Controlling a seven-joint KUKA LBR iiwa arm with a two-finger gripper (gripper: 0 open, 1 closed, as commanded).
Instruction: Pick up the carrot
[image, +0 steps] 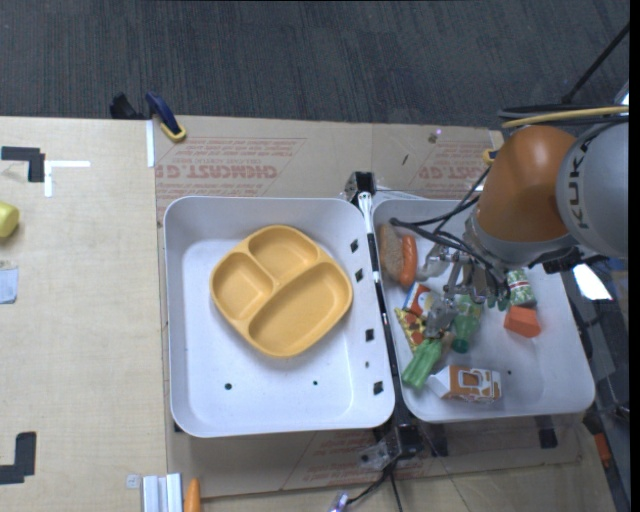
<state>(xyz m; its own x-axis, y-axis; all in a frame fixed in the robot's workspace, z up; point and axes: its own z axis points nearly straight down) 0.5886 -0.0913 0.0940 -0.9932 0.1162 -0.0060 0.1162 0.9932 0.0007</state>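
Two white bins sit side by side on the bench (80, 350), and going from nine o'clock across to three, the first thing to catch the eye is a small yellow object (6, 220) at the far left edge. Next comes the left bin (190, 390), with a yellow divided plate (281, 290) lying in its middle. The right bin (560, 390) holds the clutter: a long orange-red piece I take for the carrot (406, 260) lies at the bin's ten o'clock corner, close by the wall shared with the left bin. Below it, toward six o'clock, are a colourful wrapper (412, 318), a green vegetable-like item (425, 362) and a small printed carton (474, 383). Toward three o'clock sit a green can (518, 288) and an orange block (522, 321).

The arm (545, 190) reaches in from the right, and its tool (462, 295) hangs over the middle of the right bin, to the four o'clock side of the carrot and apart from it. Dark parts and cables crowd the tip, so I cannot tell how the tool is set, and I see nothing held in it.

By my reading the step in hand is the approach; the carrot lies untouched. The next move calls for a shift toward ten o'clock, lining up across the carrot's narrow width, then coming down. The nearby bin wall leaves little room on that side, so a bump there looks like the main risk.
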